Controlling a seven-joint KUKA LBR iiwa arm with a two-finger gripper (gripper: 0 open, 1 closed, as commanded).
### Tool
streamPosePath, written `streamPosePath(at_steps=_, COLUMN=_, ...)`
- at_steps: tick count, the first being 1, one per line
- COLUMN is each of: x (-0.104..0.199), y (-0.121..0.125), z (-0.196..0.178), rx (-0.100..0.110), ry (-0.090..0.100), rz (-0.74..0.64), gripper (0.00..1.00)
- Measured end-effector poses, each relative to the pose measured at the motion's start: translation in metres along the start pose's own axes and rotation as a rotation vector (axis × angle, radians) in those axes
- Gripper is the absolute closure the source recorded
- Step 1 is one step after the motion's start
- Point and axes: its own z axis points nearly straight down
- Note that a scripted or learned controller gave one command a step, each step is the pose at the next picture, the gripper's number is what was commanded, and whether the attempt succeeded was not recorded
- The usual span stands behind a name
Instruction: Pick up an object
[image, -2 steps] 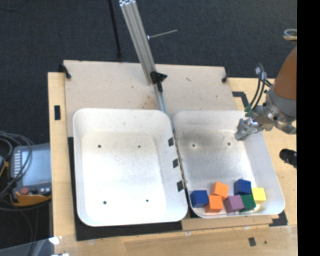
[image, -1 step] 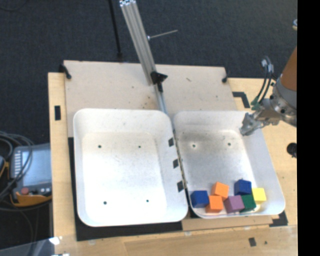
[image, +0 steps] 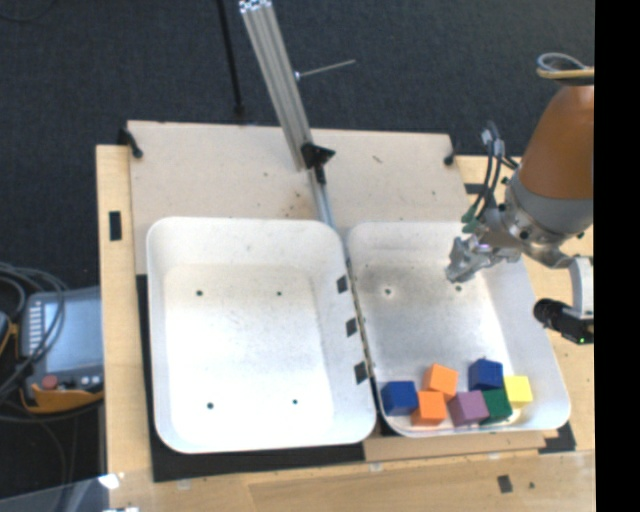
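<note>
The tabletop (image: 230, 165) is a pale wooden board with a lighter sheet laid over its far part, and it carries 2 shallow white bins side by side. The left bin (image: 250, 330) has a speckled, scuffed floor with 4 small dark dots. The right bin (image: 420, 310) is similarly scuffed, and 3 small dark clips sit along the seam between the 2 bins.

All the blocks lie clustered at the near edge of the right bin: a blue block (image: 399, 396) at the left, 2 orange blocks, one (image: 441, 379) behind the other (image: 431, 405), a purple block (image: 467, 408), a green block (image: 497, 404), a darker blue block (image: 486, 374) and a yellow block (image: 518, 389) at the right. They sit close together, several touching.

The arm (image: 560, 150), orange above a grey wrist, reaches in from the right. Its hand (image: 466, 262) hangs over the far part of the right bin, well apart from the blocks, with nothing seen between its fingers; whether it is released or clenched cannot be told.

A slanted aluminium rail (image: 285, 90) rises from the far side of the tabletop. Around the tabletop the floor is dark carpet (image: 100, 60). At the left lie a grey control pendant (image: 55, 335) and cables.
</note>
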Motion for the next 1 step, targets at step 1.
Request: streamPosePath(at_steps=1, x=0.0530, y=-0.0077, z=0.0137, rx=0.001, ry=0.001, rz=-0.001, gripper=1.00)
